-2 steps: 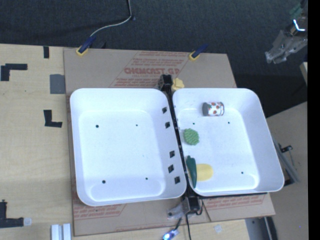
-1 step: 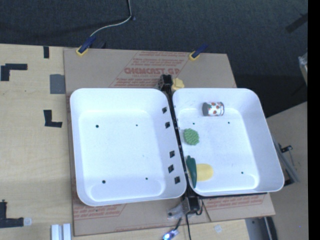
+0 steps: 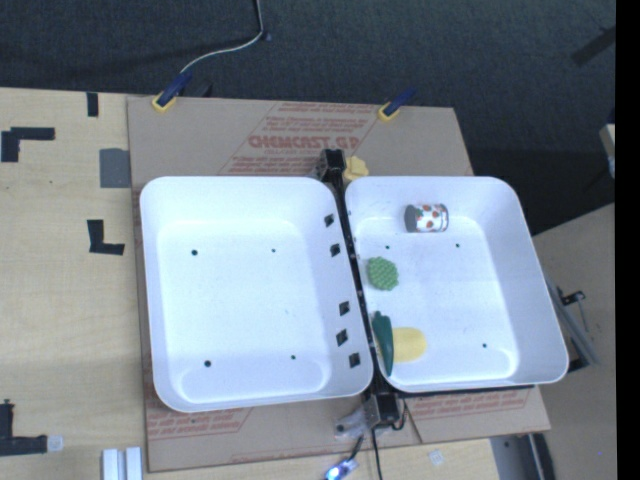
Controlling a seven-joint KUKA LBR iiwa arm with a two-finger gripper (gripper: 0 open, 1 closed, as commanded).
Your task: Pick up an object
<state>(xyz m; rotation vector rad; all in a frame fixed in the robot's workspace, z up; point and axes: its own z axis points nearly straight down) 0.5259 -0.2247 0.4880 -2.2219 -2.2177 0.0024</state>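
Where the two shallow white plastic bins meet along a dark seam with small black clips [image 3: 345, 303], you will find every loose object lying on the right-hand side. Your right bin [image 3: 505, 268] holds three things. A small white cylinder with red spots [image 3: 426, 218], lying on its side, sits near the far wall, well apart from the others. A round green textured piece [image 3: 382, 273] lies close to the dividing seam, about midway along it. Nearer the front wall, a soft yellow rounded object [image 3: 408, 344] rests on the floor of the bin, and a narrow dark-green strip [image 3: 381, 342] lies just beside it on the seam side, seemingly touching it; you cannot tell whether the two are one thing or separate pieces.

Your left bin [image 3: 240, 298] shows a bare white floor marked with four small dark dots.

Both bins stand on a brown cardboard sheet with red printing [image 3: 300, 138], which is fixed at its far edge by two blue-and-yellow clamps [image 3: 172, 93]. That sheet lies on the pale wooden desk [image 3: 50, 348], which carries a few black tape marks at its left. A thin white cable [image 3: 250, 13] runs over the dark floor beyond the desk.

As for the tool, you cannot tell its state from this view
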